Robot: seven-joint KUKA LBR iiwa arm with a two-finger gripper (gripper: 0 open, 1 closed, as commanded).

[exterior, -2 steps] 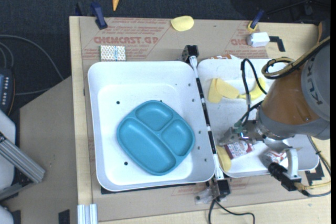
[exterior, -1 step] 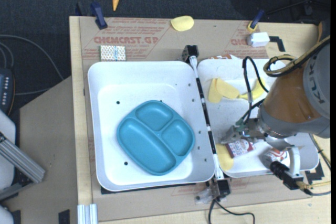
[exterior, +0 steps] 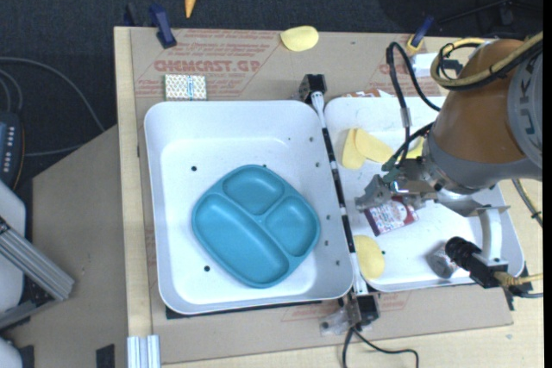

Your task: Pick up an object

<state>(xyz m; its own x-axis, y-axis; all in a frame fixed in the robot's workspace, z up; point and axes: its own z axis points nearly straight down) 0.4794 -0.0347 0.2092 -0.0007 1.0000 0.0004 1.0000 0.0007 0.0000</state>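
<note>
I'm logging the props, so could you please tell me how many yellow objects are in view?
3, possibly more hidden under the arm: one on the bench behind the bins, one at the right bin's back left, one at its front left.

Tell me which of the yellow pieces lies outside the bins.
The yellow piece on the brown board, past the bins' far edge. The other two, one by the divider and one at the near rim, lie in the right bin.
</note>
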